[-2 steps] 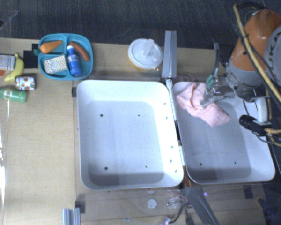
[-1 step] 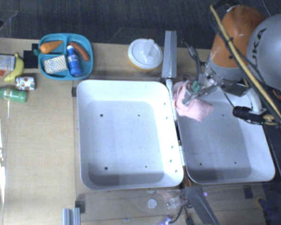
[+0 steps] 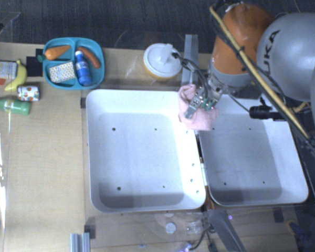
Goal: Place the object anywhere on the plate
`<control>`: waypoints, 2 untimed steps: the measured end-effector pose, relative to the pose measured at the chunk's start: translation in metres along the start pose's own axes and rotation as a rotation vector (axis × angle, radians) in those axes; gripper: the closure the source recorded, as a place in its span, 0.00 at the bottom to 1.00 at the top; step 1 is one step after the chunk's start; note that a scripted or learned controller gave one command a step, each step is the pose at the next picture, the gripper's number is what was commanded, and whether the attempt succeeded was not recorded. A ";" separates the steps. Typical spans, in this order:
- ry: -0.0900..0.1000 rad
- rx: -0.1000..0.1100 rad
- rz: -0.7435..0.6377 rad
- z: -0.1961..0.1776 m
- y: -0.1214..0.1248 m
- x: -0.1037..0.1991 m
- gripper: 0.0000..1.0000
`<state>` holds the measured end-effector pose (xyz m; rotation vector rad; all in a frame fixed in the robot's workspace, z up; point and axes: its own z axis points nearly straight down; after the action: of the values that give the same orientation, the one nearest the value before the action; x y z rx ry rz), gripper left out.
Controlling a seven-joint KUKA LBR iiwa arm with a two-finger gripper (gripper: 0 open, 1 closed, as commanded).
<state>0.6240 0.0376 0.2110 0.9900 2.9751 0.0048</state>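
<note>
The grey arm with its orange band reaches in from the right, and its two-finger gripper (image 3: 200, 105) hangs over the seam between the two shallow white bins, near their far edge; a soft pink crumpled cloth-like object (image 3: 198, 115) sits right at the gripper, bunched around and below the fingers, and appears pinched between them; it overlaps the far right corner of the left white bin (image 3: 142, 151) and the far left corner of the right white bin (image 3: 252, 156); beyond the bins stands a yellow cup with a white lid (image 3: 161, 61); to the far left lies a blue divided plate (image 3: 73, 63) holding toy food, and beside it a yellow toy banana (image 3: 17, 76), a small can (image 3: 28, 93) and a green bottle (image 3: 11, 106) rest on the wooden bench (image 3: 37, 182).
</note>
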 end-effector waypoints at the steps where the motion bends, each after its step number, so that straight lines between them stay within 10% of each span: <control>1: 0.000 -0.002 -0.402 0.003 0.049 0.017 1.00; 2: -0.001 -0.003 -0.641 -0.008 0.097 0.038 1.00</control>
<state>0.6513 0.1381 0.2196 0.0025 3.1328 0.0057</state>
